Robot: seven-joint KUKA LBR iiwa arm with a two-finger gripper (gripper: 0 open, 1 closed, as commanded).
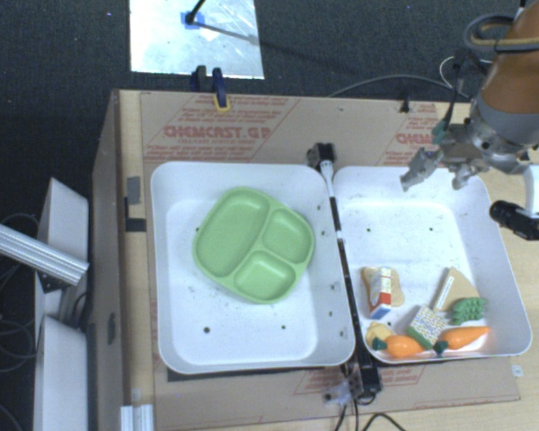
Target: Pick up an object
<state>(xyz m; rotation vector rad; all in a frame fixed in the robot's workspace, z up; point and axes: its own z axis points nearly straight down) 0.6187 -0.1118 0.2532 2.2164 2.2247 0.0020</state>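
The things that could be picked all lie in a cluster at the near end of the right bin (485,241): an orange carrot (464,337) along the near rim, a second small orange piece (401,346) to its left, a green leafy piece (468,309) just above the carrot, a small patterned block (425,326) between them, a tan wedge (453,285) and a small carton (382,288) standing a little apart toward the divider. None of them is lifted; every one rests on the bin floor. The pincer (439,172) hangs over the far end of the same bin, well apart from the cluster, its 2 fingers spread with nothing between them. As I judge it, the pick has not begun: the arm has yet to travel toward the near end, come down over 1 item, and close. The left bin (175,330) carries a green divided plate (254,244) with 3 compartments, lying tilted to the bin's edges. Both bins sit side by side, touching along a dark centre strip, on a brown cardboard sheet (251,124) printed in red that covers the bench. Beyond it lies dark carpet with a shiny foil square (196,25); white framing stands at the left.
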